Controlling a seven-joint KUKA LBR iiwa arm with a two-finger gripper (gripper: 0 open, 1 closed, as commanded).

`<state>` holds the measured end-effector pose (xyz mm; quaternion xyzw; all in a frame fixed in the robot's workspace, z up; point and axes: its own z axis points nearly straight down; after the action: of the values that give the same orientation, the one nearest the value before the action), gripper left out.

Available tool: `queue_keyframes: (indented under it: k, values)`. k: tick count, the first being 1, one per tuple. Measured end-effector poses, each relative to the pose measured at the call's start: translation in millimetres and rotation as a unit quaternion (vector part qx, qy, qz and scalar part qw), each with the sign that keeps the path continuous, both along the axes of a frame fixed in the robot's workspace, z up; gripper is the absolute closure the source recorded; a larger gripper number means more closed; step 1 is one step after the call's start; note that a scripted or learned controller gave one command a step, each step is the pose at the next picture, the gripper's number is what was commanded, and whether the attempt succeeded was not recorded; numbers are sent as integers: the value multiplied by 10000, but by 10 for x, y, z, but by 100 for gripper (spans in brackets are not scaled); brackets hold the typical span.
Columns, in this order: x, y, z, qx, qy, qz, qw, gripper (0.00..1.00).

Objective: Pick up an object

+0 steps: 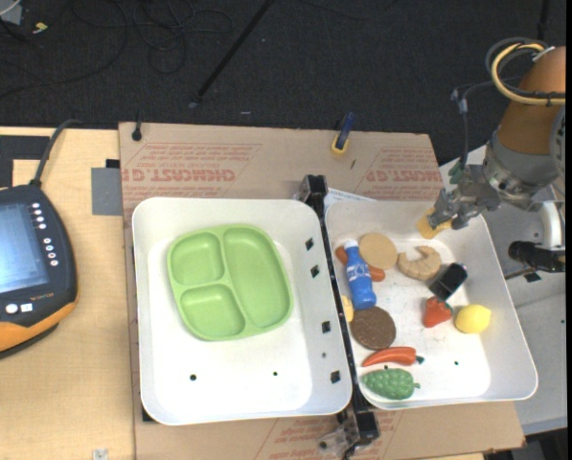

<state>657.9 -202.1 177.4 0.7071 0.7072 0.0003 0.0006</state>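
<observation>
Yellow-orange piece [430, 225] at claw [448, 211] tips.

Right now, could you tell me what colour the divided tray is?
Light green tray, in the camera view.

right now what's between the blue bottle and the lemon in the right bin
In the camera view, the red strawberry lies between the blue bottle and the lemon.

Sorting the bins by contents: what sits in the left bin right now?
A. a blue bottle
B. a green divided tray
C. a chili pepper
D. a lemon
B: the green divided tray lies alone in the left bin, while the toy foods crowd the right bin.
</observation>
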Motion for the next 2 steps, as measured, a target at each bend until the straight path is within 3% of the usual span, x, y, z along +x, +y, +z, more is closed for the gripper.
queue_keyframes:
  k: [1,2]
  values:
    - [3,-26,519,-2,0,0,10000,100]
    - [-251,379,593,14,33,14,10000,100]
